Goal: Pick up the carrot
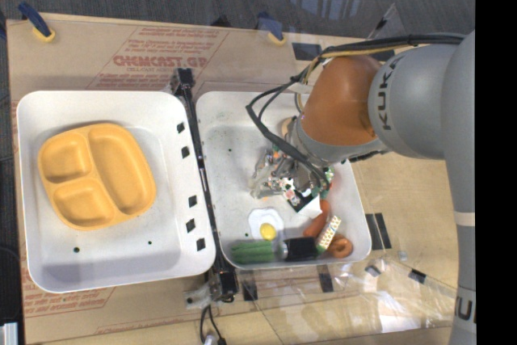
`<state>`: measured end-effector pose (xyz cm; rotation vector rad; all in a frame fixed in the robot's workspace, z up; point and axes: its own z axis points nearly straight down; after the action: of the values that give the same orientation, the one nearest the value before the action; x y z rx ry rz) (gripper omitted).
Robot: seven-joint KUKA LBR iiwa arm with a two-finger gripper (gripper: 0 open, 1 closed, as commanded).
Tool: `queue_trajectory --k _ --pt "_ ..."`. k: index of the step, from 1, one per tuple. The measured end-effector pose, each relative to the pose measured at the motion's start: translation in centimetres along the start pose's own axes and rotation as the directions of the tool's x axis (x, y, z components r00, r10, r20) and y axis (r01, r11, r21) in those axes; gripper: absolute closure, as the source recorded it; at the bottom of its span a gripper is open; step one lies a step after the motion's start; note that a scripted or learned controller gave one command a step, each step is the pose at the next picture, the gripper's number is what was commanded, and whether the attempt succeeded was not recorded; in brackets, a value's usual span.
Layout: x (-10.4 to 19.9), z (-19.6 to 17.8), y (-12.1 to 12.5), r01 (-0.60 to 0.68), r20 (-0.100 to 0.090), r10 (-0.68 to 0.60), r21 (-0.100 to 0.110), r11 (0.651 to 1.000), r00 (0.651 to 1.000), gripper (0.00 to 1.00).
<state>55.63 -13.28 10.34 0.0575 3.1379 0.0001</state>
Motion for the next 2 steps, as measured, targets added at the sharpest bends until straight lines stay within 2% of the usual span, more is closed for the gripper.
queue_trajectory --k 1,2 --pt "0.0 0.0 0.0 0.001 -0.001 -0.001 0.0 1.0 1.0 0.0" --pt "-0.2 -1.1 0.2 0.008 0.003 -0.008 0.0 1.0 1.0 1.0"
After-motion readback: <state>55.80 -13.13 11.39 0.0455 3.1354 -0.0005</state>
